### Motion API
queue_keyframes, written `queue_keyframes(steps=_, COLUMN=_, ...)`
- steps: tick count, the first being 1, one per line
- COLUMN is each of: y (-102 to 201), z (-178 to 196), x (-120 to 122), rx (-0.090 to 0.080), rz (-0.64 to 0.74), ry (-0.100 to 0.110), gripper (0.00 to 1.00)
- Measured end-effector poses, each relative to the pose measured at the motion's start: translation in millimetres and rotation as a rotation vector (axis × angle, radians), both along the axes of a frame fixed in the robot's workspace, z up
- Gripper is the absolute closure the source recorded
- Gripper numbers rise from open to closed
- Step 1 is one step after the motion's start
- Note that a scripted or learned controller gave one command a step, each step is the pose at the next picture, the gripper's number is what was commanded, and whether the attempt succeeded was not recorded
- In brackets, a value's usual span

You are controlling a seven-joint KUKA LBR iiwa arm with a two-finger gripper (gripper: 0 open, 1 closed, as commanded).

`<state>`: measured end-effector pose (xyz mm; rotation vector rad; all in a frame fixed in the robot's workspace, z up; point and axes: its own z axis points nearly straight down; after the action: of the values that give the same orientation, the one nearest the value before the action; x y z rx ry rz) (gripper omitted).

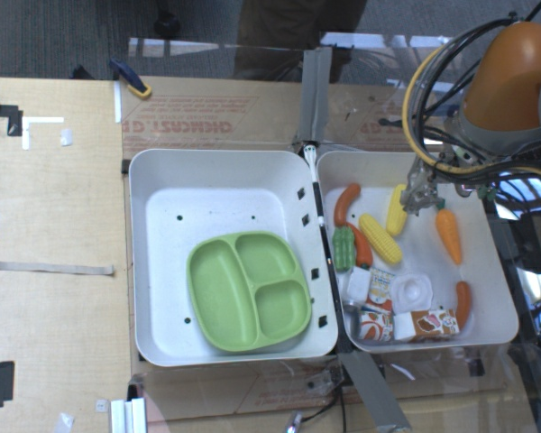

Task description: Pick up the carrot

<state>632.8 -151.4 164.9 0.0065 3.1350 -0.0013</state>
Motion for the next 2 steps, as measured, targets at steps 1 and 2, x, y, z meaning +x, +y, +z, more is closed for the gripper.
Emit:
queue_keyframes(steps=1, y=0, z=0, x=0, rx=0.000, rz=0.000, ry=0.000, gripper=0.00)
queue_keyframes(steps=2, y=-54, z=-55, x=9, rx=-0.013, rz=0.173, ry=-0.026, gripper=0.00)
